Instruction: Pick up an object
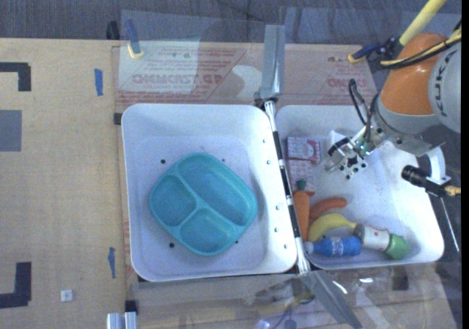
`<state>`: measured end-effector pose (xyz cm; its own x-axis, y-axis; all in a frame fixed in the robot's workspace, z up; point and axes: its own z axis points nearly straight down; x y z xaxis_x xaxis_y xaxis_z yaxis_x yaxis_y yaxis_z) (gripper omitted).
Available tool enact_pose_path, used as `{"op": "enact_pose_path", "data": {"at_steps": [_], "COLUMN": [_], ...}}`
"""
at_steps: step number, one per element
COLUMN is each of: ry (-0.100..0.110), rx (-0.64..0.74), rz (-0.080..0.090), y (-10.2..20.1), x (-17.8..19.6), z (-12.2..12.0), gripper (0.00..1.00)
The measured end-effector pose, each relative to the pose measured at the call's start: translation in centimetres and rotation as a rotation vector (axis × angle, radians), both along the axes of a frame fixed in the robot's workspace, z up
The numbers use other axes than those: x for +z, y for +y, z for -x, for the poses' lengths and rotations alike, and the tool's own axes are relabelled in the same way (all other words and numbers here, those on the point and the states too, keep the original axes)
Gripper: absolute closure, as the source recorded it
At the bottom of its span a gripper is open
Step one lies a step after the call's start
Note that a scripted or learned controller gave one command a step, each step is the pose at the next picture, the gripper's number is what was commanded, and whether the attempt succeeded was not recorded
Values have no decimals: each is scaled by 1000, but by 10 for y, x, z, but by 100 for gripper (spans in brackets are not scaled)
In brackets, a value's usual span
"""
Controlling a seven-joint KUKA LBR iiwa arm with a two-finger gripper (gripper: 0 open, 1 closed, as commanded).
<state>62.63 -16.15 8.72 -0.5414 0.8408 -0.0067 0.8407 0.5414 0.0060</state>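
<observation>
The end effector point(350, 157) hangs over the upper middle of the right bin point(410, 206), at the frame's right, and nothing sits between its fingers; whether they are spread or closed I cannot tell at this size. The pickable things crowd the bin's lower left: a pink packet point(303, 149) just left of the end effector, then a carrot point(302, 206), a sausage point(327, 205), a banana point(330, 226), a blue bottle point(335, 248) and a white bottle point(379, 239) with a green cap. The left bin point(146, 137) holds a teal tray point(203, 204). The packet looks the nearest target, though flat — a low, square approach would help. The banana group lies touching, so a descent there should aim at one item's middle, clear of the bin wall — a miss seems likely otherwise.
</observation>
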Motion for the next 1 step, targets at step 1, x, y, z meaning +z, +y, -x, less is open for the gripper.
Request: {"op": "enact_pose_path", "data": {"at_steps": [1], "ry": [-9], "rx": [-1], "rz": [2], "y": [-1], "x": [13], "z": [-2], "gripper": [100]}}
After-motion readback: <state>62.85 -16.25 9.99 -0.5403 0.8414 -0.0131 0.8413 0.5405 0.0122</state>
